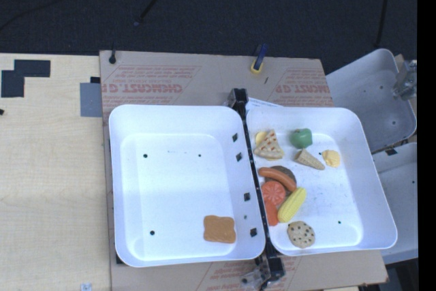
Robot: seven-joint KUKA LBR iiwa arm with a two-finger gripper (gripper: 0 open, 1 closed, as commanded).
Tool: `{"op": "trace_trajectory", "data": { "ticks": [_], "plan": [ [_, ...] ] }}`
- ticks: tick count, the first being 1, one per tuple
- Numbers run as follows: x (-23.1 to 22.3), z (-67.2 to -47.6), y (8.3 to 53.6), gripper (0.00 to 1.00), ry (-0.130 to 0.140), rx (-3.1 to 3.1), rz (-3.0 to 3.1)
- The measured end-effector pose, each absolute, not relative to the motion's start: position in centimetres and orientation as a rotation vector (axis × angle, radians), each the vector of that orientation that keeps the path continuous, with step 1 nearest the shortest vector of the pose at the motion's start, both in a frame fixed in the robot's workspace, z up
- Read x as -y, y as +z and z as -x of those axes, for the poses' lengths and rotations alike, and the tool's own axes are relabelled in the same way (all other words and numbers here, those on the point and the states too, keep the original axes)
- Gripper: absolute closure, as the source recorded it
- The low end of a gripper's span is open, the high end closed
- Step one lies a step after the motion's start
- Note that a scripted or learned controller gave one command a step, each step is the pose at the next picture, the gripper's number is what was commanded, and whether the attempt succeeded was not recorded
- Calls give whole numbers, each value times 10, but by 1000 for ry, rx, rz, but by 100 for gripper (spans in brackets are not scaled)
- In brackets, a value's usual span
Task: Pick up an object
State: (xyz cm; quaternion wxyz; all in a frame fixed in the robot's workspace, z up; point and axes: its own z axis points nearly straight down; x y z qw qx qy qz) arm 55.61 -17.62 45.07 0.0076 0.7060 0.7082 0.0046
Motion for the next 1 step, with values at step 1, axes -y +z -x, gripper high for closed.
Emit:
{"op": "trace_trajectory", "data": {
  "ticks": [1],
  "plan": [
    [163, -545, 537, 100, 8, -2218, -2215]
  ]
}}
